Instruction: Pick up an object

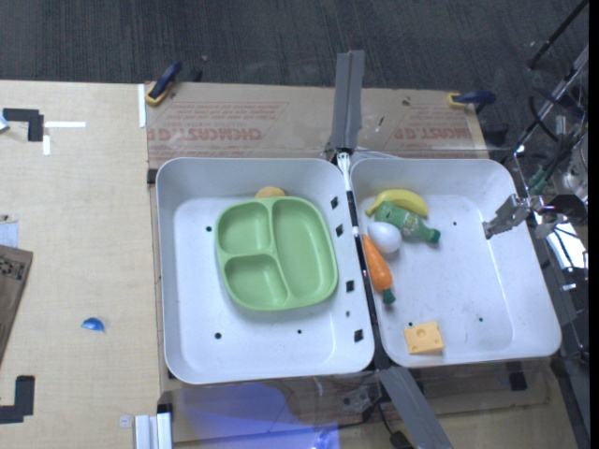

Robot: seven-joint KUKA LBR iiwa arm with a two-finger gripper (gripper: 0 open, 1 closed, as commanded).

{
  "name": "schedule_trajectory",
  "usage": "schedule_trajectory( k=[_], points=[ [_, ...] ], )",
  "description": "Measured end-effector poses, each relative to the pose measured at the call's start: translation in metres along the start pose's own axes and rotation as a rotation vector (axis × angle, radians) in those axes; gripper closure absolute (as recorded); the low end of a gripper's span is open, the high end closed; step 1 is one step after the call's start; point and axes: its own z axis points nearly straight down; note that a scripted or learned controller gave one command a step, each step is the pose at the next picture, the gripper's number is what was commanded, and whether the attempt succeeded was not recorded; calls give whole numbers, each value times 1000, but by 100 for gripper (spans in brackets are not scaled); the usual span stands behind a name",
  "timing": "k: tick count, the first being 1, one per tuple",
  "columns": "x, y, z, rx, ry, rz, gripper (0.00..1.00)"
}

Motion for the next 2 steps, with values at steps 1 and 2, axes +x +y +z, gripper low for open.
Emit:
schedule_trajectory(
  k=[1,2],
  points=[
    [62,55,124,0,0,-35,0],
    [58,99,167,-2,-2,-119,0]
  ],
)
